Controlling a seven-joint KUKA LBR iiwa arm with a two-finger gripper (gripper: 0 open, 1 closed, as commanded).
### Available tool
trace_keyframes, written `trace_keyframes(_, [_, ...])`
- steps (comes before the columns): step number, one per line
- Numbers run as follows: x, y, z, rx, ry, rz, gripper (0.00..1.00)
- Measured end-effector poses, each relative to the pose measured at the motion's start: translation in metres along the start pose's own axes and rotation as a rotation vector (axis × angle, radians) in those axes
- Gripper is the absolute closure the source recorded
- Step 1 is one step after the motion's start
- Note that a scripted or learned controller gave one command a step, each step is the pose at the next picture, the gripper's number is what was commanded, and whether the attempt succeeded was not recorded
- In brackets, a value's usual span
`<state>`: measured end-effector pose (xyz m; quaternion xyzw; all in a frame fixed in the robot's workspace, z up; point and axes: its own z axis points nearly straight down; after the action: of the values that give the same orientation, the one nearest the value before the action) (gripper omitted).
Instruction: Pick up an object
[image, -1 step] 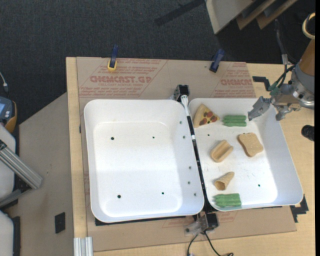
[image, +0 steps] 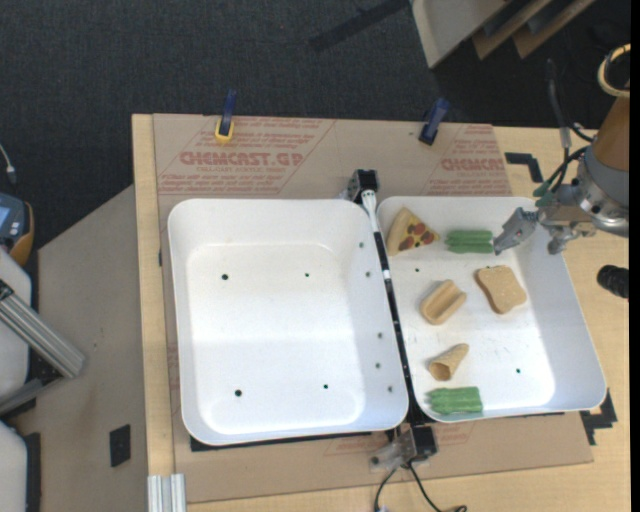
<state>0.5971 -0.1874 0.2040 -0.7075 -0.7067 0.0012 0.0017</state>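
Note:
The right bin (image: 560, 330) holds several toy foods. A pizza slice (image: 410, 232) lies at its far left and a green pod (image: 468, 240) sits beside it. A tan bread slice (image: 500, 288) and a bun (image: 442, 301) lie in the middle. Nearer the front are a small cone (image: 449, 361) and a green leafy piece (image: 456, 401). My gripper (image: 530, 244) hangs over the bin's far right part, just right of the green pod and above the bread slice. It is open, with nothing between its fingers.
The left bin (image: 200, 300) lies beside the right one, with a black divider strip (image: 385, 290) between them. Both rest on a cardboard sheet (image: 300, 150) held by clamps at the back. Cables hang near the arm at the upper right.

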Motion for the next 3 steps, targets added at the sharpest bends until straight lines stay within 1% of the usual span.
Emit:
trace_keyframes(1, [0.026,0.0,0.122,-0.004,-0.002,-0.003,0.0])
trace_keyframes(2, [-0.011,0.027,0.076,-0.011,-0.005,0.0,0.0])
trace_keyframes(3, [-0.037,0.073,0.024,-0.014,-0.006,-0.003,0.0])
